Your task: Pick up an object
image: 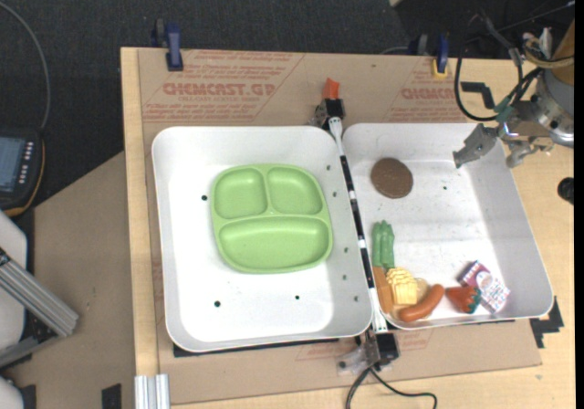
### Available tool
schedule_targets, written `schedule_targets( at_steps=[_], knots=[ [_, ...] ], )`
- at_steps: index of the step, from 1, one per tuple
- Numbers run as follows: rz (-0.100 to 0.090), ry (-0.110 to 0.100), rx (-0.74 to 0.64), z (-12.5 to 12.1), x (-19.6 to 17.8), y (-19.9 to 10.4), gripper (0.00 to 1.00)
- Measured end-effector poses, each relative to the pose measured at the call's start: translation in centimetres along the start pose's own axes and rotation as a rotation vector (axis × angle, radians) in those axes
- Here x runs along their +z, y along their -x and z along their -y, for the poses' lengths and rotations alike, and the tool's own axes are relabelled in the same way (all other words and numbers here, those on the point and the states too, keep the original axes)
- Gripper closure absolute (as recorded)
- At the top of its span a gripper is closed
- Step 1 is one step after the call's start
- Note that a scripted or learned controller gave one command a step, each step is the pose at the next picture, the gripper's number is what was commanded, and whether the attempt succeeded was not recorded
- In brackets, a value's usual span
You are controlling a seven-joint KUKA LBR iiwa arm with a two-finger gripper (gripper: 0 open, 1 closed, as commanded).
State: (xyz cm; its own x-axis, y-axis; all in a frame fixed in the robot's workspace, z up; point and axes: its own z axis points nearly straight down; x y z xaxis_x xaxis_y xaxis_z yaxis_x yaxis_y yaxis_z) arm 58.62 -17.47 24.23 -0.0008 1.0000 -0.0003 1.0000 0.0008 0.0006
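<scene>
**Tool poised at the far right rim of the right bin, holding nothing**

Dark carpet surrounds a cardboard-topped surface (pixel 274 78) printed with red lettering and clamped at its far edge by blue clips (pixel 172 42). Two shallow white bins sit on it side by side, joined along the middle by a row of clips.

The tool (pixel 497 144) hangs at the far right corner of the right bin (pixel 511 215), just over its rim, with cables looping above it. Its two fingers (pixel 470 148) stand spread apart, one pale finger reaching left into the bin and the other toward the arm side; nothing lies between them.

Nearest to the tool, to its left and a little toward the camera, a round brown patty (pixel 392 177) lies flat on the bin floor, apart from the fingers. Well away from the tool, along the bin's near edge, the other items cluster: a green vegetable piece (pixel 382 243) beside the dividing wall, a yellow corn-like piece (pixel 402 287) just below it, an orange-red sausage (pixel 422 305) touching the corn, and a small pink-and-white packet (pixel 484 287) with a red and green piece (pixel 462 298) beside it.

Farther left still, the left bin (pixel 182 288) carries a green divided plate (pixel 271 217) with three compartments.
</scene>
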Motion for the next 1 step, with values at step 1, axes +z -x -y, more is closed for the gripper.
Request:
schedule_targets(
  at_steps=[1],
  knots=[
    [-0.005, -0.011, -0.005, -3.09, 13.15, -5.22, 0.0]
  ],
)
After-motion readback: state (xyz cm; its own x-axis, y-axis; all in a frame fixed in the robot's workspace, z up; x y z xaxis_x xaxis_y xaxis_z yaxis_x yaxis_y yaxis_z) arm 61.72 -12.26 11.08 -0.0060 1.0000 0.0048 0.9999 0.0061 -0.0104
